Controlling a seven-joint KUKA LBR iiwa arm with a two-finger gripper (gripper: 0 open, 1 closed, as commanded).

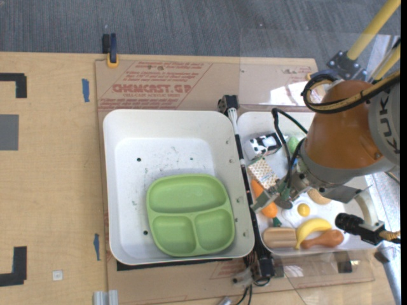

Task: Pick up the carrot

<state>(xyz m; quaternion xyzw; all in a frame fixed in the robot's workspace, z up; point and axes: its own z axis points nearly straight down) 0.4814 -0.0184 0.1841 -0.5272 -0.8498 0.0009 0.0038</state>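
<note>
End effector (280, 197) hovers low in the right bin (331, 254), carrot (257, 186) just beside it toward the green plate (189, 215), grip unreadable from here.

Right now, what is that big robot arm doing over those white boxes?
It's trying to pick up the carrot. The arm's gripper is reaching down into the right bin, right beside the orange carrot near that bin's left wall. I can't tell whether it has grabbed the carrot. Other toy food lies nearby: a banana, a hot dog bun and a small orange. The left bin holds a green divided plate.
</note>
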